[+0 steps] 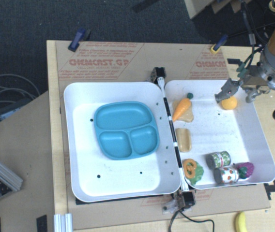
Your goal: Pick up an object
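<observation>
My gripper [237,92] hangs at the upper right of the frame, fingers spread wide, with the small yellow lemon [229,103] just below, between them, ungripped.

Both bins [79,144] are white; the left one carries a light blue tray [126,129]. In the right bin: an orange carrot [181,108] with a green tip, a yellow-orange ball [229,103], a tan block [183,140], a green-labelled can [219,159], a purple piece [245,168]
</observation>
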You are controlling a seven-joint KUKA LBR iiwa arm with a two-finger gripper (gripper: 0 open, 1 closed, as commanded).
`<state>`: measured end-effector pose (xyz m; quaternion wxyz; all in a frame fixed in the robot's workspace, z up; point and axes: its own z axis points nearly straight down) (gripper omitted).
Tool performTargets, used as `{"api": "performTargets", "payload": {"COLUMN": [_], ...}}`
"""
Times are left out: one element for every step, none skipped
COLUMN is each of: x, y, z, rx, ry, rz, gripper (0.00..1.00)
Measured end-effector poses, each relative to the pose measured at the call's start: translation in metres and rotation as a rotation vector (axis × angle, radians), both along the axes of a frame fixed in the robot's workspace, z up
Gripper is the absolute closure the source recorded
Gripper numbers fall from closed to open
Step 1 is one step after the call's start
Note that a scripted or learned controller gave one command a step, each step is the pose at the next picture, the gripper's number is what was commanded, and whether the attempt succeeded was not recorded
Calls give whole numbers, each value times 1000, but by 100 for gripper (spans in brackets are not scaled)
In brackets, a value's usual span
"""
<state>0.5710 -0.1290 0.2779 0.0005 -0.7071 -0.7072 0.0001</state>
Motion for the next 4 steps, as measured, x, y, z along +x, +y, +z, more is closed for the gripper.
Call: {"api": "performTargets", "payload": {"x": [67,95,96,81], "y": [-60,-84,-89,13], "z": [-126,-195,-182,-192], "rx": [0,13,-1,1], "ry": [3,8,-2,-3], "rz": [-2,3,2,2], "gripper": [0,0,100,100]}}
